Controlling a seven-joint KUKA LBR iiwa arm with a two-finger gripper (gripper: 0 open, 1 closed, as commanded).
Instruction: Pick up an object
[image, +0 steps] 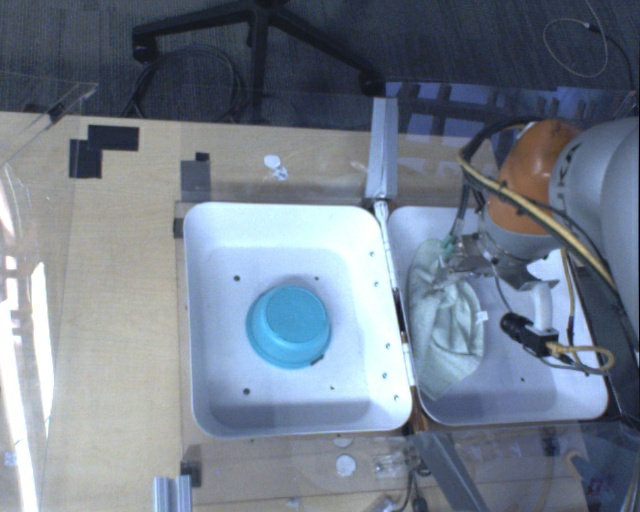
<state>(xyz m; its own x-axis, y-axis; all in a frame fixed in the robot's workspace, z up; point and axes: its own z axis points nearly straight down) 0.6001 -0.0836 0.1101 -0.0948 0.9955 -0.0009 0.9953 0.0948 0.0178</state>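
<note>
Cloth (450, 325) crumpled, right bin (570, 400); no legible writing.

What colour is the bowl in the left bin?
Light blue; the bowl shows plainly in the camera view.

Robotics lab: grey arm (590, 170) over two white bins (200, 300) on a wooden surface (110, 330); tripod legs (260, 30) on carpet (450, 40).

Left bin (210, 300) holds an inverted blue bowl (289, 326). Right bin (520, 400) holds a crumpled pale cloth (448, 325), with the gripper (462, 258) at the cloth's upper edge.
</note>
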